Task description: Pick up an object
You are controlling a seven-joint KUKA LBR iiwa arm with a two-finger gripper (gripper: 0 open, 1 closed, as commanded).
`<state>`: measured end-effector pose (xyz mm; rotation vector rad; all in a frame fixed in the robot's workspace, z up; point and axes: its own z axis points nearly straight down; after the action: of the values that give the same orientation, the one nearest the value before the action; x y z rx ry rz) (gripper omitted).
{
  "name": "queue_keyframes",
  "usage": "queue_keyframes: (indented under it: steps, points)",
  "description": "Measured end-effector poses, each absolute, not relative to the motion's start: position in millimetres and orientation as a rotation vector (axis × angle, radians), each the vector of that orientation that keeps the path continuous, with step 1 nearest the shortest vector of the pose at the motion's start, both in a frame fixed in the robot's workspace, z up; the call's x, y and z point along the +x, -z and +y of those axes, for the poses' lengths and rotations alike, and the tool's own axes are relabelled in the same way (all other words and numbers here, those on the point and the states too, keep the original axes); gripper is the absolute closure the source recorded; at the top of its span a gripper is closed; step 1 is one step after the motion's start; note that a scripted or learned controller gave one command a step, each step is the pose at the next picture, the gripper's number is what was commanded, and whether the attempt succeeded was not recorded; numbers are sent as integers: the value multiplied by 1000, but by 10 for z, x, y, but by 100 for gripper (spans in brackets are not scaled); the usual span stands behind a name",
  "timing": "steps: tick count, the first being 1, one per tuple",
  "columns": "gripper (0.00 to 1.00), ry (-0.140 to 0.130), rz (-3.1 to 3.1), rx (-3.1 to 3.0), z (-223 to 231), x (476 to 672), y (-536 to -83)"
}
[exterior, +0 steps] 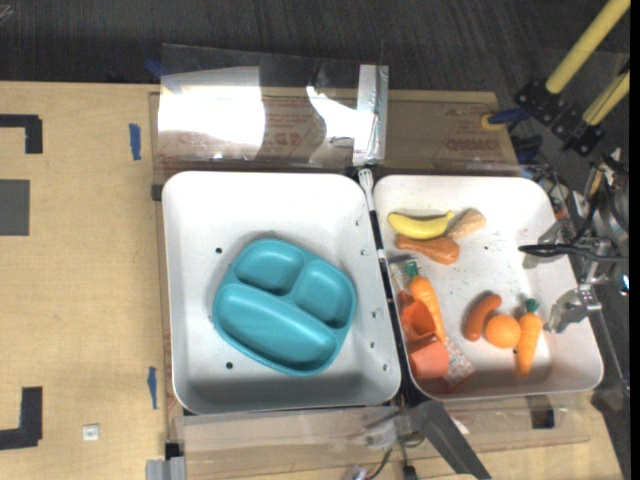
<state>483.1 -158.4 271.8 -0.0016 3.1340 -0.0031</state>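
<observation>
The right bin [500, 196] holds toy food: a yellow banana [424, 224], a tan piece [468, 221] beside it, an orange sausage [432, 251], a carrot [424, 301] over an orange-red block [430, 356], a red-orange oval [481, 314], a round orange [503, 331] and a second carrot [528, 343]. My gripper [552, 284] hangs at the bin's right edge, open, one dark finger [540, 251] above and one grey finger [566, 315] below. Nothing sits between them. The second carrot lies just left of the lower finger.
The left bin [190, 218] holds a teal divided plate [285, 304]. A clear plastic sheet [260, 118] stands behind the bins. Yellow poles [590, 38] and cables crowd the far right. Bare bin floor [500, 268] shows mid-right.
</observation>
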Motion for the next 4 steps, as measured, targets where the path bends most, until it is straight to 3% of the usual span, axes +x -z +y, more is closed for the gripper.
queue_keyframes:
  steps: [1,2,3,4]
  points:
    - [0,-2,3143,-31,-1472,4840,-1863]
    - [0,6,3127,-40,-1711,4963,-894]
    - [100,11,3114,-45,-1699,5005,-1025]
    - [100,9,3123,-133,-1958,5233,-2931]
